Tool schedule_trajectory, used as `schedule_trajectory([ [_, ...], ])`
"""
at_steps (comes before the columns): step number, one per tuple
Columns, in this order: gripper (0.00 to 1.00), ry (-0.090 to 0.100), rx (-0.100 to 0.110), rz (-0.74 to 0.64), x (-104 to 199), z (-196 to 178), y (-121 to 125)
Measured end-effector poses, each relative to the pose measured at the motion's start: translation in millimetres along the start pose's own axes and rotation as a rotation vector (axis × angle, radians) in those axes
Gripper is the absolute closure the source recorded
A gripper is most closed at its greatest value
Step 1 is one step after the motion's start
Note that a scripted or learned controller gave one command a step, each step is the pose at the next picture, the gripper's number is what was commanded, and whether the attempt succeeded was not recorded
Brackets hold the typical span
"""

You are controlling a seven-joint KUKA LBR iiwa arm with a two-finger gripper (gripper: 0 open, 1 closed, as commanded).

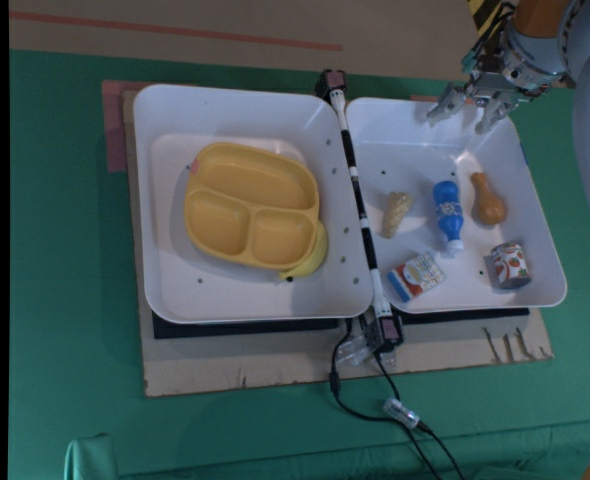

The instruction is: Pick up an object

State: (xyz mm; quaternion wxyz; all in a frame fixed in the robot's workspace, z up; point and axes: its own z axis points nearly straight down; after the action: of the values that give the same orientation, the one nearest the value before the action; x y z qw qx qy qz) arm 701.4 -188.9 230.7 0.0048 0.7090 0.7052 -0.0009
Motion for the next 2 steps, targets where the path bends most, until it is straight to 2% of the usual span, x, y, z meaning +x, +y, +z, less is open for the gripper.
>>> schedule_trajectory([
  [1, 0.00, -0.002, -0.004, -0.001, 0, 44, -21],
  [2, 0.00, -0.002, -0.008, 0.001, -1, 43, -79],
])
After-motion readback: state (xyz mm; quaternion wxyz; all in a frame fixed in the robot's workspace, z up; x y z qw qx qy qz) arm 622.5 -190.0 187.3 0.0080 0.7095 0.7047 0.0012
